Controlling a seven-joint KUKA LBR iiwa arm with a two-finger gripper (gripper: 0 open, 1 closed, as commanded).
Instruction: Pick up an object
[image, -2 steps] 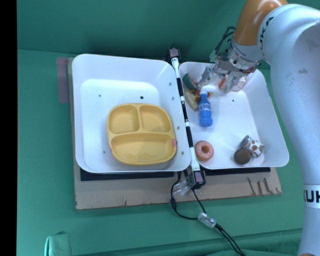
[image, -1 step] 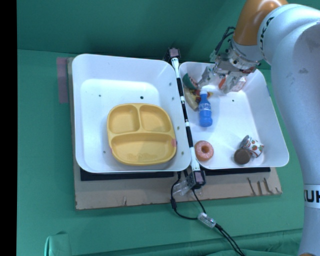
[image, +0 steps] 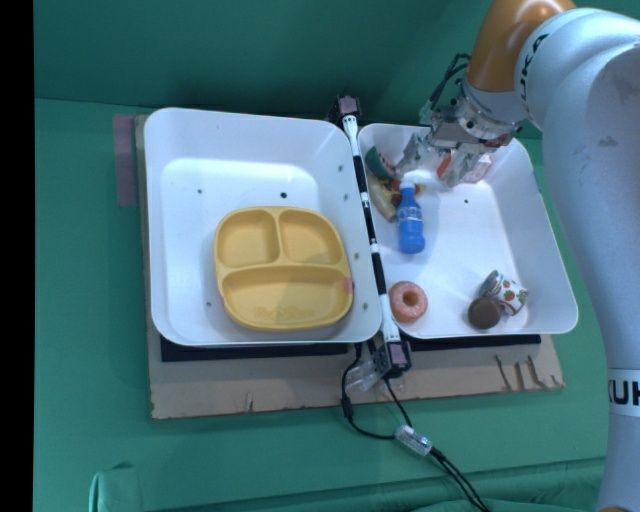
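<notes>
While the arm is reaching in from the right, the scene is read as follows.

Blue bottle (image: 411, 218): laid in the right bin, upper left part, white cap pointed toward the far rim and the gripper, body angled slightly down the bin.

Gripper (image: 432, 165): seen low over the far left corner of the right bin, just above the bottle's cap; whether anything is held cannot be told, and the jaws are too cluttered and blurred for their opening to be judged.

Arm (image: 590, 150): grey, bent over the right bin's far edge, the orange band (image: 505, 35) seen above the wrist.

Corner clutter (image: 380, 180): a green-rimmed item and a yellowish item are packed against the divider, just beside the bottle; their shapes cannot be made out clearly.

Donut (image: 408, 300): pink-frosted, laid flat near the front left of the right bin, well apart from the bottle.

Patterned cup (image: 503, 291): tipped on its side near the front right of the right bin, spotted with orange and green.

Brown disc (image: 485, 314): set touching the cup, on its near side.

Right bin (image: 530, 240): white, shallow, all the small items held in it.

Left bin (image: 190, 170): white, set side by side with the right one.

Yellow plate (image: 283, 267): three compartments, laid flat in the left bin, toward its front right.

Cable (image: 400, 425): trailed from the front of the bins across the green bench.
</notes>
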